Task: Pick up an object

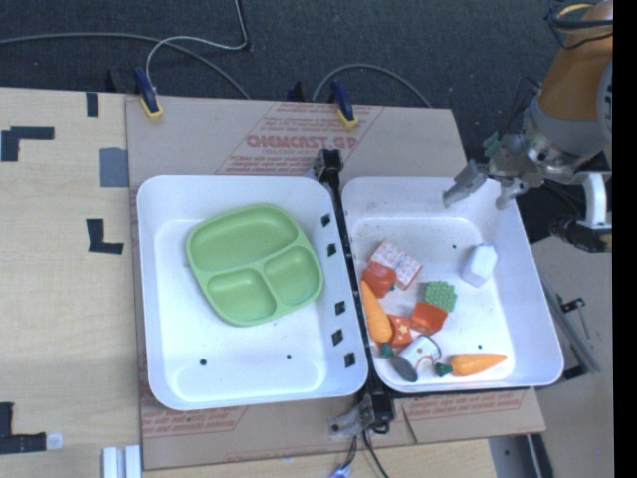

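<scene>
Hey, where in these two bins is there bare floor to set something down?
Left bin: a bare strip along the near wall, below the green divided plate. Right bin: bare floor at the far end, between the far wall and the toys, under the gripper. Crowded: the near-left part, around the two carrots and the green block.

Two shallow white plastic bins (164,267) sit side by side. One green three-compartment plate (255,263) lies in the left bin; right of that plate lie two orange toy carrots (376,315) (plus several small toys, hard to count).
</scene>
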Motion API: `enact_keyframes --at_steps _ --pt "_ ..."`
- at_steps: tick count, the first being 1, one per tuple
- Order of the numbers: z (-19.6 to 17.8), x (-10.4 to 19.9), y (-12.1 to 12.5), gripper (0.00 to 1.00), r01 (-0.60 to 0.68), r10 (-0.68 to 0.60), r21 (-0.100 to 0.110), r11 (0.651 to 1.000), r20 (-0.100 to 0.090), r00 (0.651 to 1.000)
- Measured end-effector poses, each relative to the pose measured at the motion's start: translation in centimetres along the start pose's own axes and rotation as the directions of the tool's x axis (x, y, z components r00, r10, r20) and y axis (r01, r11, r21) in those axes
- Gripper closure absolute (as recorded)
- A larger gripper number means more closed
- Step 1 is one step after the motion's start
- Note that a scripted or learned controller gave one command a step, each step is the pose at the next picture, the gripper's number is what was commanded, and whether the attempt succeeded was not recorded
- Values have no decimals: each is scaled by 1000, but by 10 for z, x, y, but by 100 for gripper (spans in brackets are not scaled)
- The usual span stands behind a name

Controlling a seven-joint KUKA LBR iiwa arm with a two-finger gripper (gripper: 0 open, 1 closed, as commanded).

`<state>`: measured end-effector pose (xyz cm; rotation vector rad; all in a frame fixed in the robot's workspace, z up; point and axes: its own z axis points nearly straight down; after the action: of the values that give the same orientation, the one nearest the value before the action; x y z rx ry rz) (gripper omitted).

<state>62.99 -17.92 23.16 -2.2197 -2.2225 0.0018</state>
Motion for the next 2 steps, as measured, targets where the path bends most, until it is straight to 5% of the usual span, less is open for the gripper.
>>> enact_keyframes --at_steps 1,2 --pt "133 19 -32 0 -1 1 -9 1000 2 1000" --pt "140 22 -80 0 -1 1 -21 1000 3 1000"
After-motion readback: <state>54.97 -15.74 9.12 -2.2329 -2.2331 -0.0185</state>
